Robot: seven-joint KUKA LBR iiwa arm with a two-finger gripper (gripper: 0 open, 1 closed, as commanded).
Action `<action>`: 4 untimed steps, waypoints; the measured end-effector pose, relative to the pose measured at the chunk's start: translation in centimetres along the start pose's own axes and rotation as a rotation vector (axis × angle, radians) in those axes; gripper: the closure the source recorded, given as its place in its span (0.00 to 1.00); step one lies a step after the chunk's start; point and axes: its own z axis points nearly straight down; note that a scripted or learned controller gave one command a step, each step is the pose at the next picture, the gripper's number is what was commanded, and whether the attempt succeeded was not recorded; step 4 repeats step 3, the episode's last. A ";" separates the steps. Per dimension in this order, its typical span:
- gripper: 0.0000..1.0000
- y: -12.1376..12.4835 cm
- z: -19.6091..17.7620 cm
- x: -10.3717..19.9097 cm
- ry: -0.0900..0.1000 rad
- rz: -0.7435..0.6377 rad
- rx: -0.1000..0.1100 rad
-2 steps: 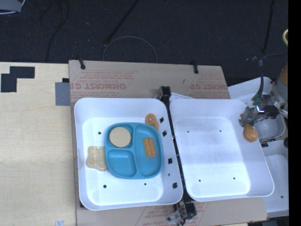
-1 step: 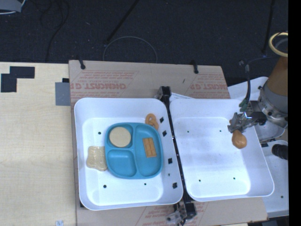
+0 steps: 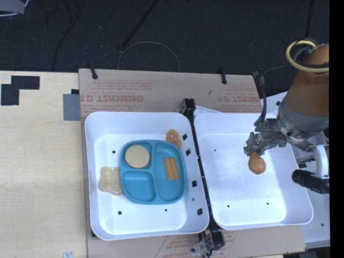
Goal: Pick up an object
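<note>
My gripper [image 3: 258, 148] hangs over the right bin [image 3: 236, 208], and its fingers are closed on the top of a brown potato-like object [image 3: 257, 164], which hangs just below them.

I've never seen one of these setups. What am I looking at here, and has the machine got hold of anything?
One camera looks down at a slant on a bench with two white bins. The grey and orange shape at the right is a robot arm; its hand hangs over the right bin. A brown lump sits just below the hand, but I cannot tell whether it is gripped or lying in the bin. The left bin holds a blue tray with a round biscuit and a cracker on it, a pretzel beside it, and a pale piece at its left edge.
</note>
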 end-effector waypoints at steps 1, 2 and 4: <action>1.00 -1.0 0.7 6.1 0.000 -0.001 0.001; 1.00 -1.8 0.8 10.9 -0.001 0.001 0.001; 1.00 -3.0 1.1 15.8 -0.002 0.001 0.002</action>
